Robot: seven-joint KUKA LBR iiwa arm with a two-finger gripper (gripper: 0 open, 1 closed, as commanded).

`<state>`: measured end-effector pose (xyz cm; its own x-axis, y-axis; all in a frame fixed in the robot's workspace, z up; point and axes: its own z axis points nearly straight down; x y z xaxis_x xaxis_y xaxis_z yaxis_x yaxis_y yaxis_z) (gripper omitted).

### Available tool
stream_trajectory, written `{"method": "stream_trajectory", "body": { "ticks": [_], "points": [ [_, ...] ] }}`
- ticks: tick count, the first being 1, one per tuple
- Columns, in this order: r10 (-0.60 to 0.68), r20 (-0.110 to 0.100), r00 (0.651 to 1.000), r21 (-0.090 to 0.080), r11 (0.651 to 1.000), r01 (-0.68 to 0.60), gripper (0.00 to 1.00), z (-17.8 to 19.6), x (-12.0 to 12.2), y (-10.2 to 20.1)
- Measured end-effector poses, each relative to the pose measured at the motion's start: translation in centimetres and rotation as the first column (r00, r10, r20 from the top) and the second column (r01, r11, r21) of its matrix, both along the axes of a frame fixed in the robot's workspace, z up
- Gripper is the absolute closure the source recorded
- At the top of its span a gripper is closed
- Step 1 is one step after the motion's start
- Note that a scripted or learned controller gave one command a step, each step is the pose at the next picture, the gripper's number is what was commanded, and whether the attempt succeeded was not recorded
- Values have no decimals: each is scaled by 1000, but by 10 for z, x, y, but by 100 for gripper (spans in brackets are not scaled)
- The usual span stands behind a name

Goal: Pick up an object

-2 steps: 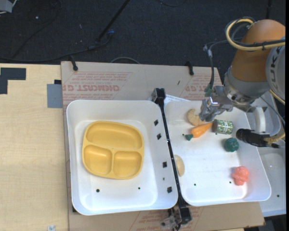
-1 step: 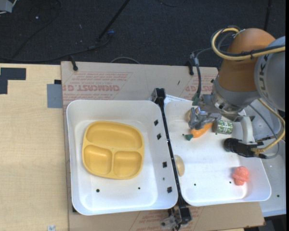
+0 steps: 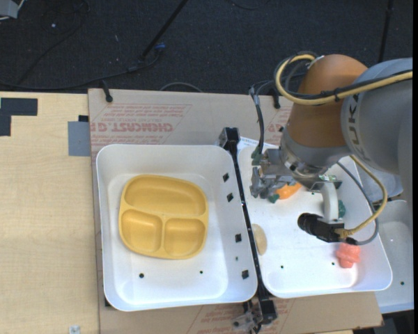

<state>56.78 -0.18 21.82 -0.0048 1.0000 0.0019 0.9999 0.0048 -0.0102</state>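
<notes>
My gripper (image 3: 263, 183) is low in the right bin (image 3: 303, 284), near its left wall. A small orange piece (image 3: 288, 192) lies just to the right of the gripper, close against it; I cannot tell whether they touch. A pink object (image 3: 347, 255) rests near the bin's front right corner. A flat tan disc (image 3: 260, 239) sits by the left wall, in front of the gripper. A bit of green (image 3: 341, 207) peeks out beside the wrist bracket.
The left bin (image 3: 118, 277) holds a yellow divided plate (image 3: 164, 214). A black divider rail (image 3: 238, 207) runs between the two bins. The big grey and orange arm (image 3: 334, 110) hangs over the back of the right bin.
</notes>
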Motion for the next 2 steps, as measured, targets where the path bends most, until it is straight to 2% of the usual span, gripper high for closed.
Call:
{"method": "stream_trajectory", "body": {
  "ticks": [2],
  "points": [
    [0, 0, 1000, -1, 1000, 0, 100, 6, -47, 78]
  ]
}}
